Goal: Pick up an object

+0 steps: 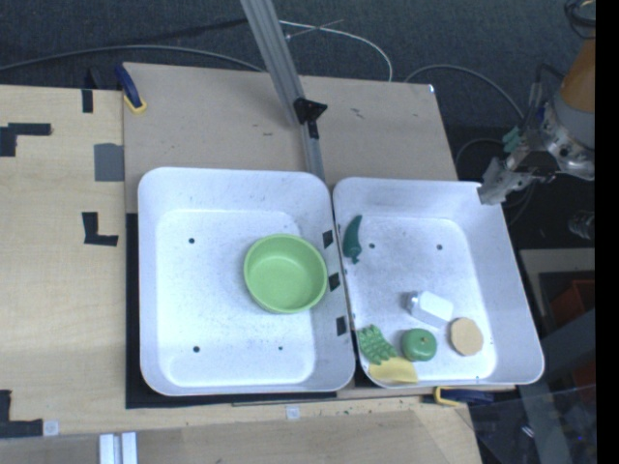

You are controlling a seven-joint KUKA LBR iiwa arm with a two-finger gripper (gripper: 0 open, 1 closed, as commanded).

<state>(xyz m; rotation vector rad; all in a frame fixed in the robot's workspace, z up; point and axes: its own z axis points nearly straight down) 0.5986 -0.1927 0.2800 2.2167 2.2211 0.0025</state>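
My gripper point(495, 185) hangs over the far right corner of the right bin point(503, 259), with nothing seen in it. It is well away from the objects. In the right bin's near half lie a white and grey block point(428, 306), a tan round disc point(466, 336), a green round fruit point(419, 344), a green leafy piece point(373, 341) and a yellow piece point(395, 372). A dark green slender piece point(352, 238) lies by the bin's left wall. The left bin point(164, 259) holds a light green bowl point(284, 274), upright.
A grey metal pole point(276, 56) slants across the back of the bench toward the seam between the bins. A blue and yellow clamp point(131, 90) sits at the bench's back left. Cables point(368, 46) trail on the dark floor behind.
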